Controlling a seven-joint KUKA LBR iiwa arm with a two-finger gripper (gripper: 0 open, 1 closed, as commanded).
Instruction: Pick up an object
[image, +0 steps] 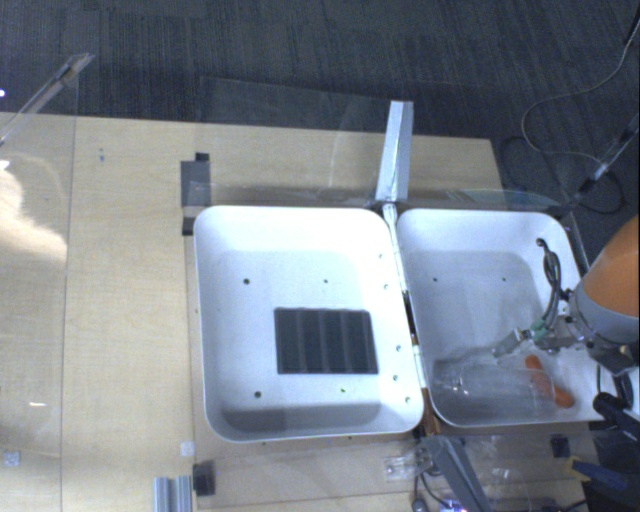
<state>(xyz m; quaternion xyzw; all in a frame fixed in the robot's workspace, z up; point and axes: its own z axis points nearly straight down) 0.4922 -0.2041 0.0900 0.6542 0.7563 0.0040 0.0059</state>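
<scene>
Lying low in the front-right corner of the right bin (470, 217): small orange piece (552, 386), pressed close to the side wall. Just beside it along the front edge, a clear cup (478, 379) on its side, hard to make out against the white. Hovering right above both, near the right wall: gripper (537, 341), hanging off the arm (614, 286). Can't tell whether the claw is apart or together, too small and cluttered with cables. Nothing visibly clamped in it.

Plenty to go wrong here, probably. Could catch the bin wall on the way down, given how tight that corner is. Could nudge the cup and send it rolling, round and slick as it looks. Could also skid off the orange piece and shove it deeper into the corner. Might even close on nothing if aimed between the two.

Way off in the middle of the left bin (290, 217): dark ribbed pad (325, 341), well out of play.
</scene>
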